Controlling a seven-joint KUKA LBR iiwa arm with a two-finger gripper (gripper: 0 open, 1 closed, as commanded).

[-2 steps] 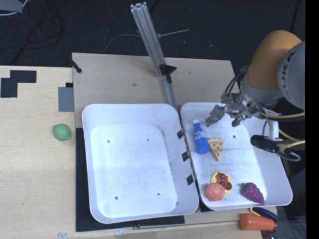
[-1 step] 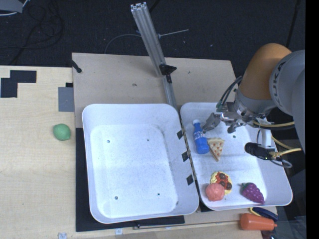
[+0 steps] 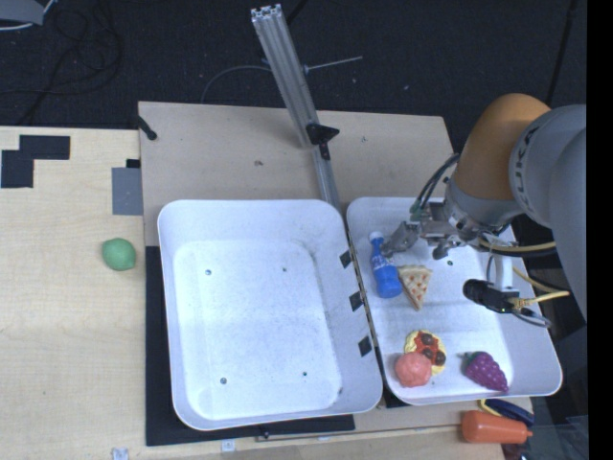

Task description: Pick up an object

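**Operator:** Where are you, and what are you going for?

**Arm:** I hover over the right bin (image 3: 536, 377), near its back. My gripper (image 3: 414, 238) hangs just beside the top of the blue bottle (image 3: 385, 274), a little to its right. The bottle lies on the bin floor close to the left wall, its cap end pointing toward the back. The pizza slice (image 3: 416, 286) lies just beside it, on the right.

**Operator:** Jaws?

**Arm:** They look apart, with nothing between them, though they are small and dark from this height, so I say that loosely.

**Operator:** How will the bottle handle?

**Arm:** I judge it a light, stiff plastic toy, smooth and rounded, so it may roll or squirt out of a loose pinch. I would take it across the body, at the widest part, not at the narrow cap.

**Operator:** Anything in the way?

**Arm:** The pizza slice crowds one side and the bin wall the other, so a finger could land on either. The red fruit (image 3: 413, 369), the round pastry (image 3: 427, 347) and the grapes (image 3: 486, 370) sit well apart, at the front.
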